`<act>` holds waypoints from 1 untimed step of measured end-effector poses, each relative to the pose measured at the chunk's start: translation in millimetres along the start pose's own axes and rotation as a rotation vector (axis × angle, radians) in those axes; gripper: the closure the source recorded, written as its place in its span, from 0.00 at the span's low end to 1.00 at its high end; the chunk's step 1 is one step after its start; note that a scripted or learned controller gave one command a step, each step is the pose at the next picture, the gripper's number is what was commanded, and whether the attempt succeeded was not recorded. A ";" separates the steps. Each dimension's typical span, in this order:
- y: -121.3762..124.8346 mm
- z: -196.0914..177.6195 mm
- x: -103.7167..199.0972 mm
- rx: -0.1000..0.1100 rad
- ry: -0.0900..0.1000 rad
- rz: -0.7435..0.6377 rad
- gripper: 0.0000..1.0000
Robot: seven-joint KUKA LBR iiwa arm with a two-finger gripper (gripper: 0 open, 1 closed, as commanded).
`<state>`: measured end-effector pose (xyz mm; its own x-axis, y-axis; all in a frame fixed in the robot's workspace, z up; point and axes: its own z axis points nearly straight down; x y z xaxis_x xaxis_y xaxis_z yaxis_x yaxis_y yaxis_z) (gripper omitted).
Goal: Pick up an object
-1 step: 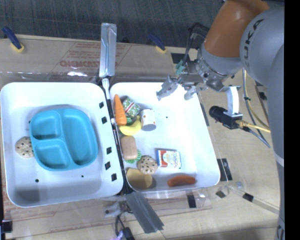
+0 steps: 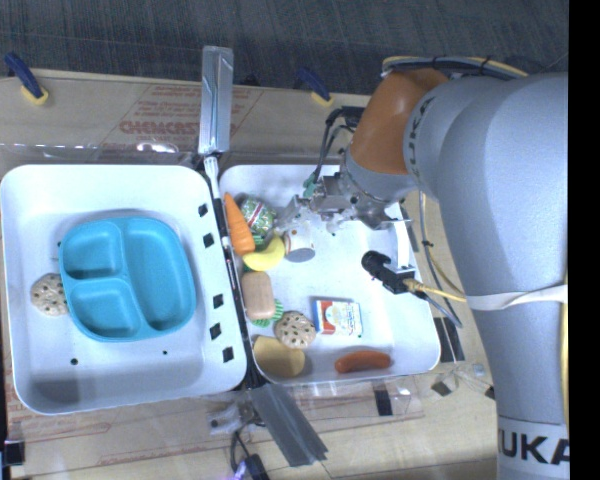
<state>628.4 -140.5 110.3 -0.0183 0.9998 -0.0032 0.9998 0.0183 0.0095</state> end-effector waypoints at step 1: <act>-7.2 17.8 24.4 0.013 0.006 -0.155 0.00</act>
<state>620.9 -116.2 92.3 -0.1724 0.9850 0.0018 0.9850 0.1724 -0.0032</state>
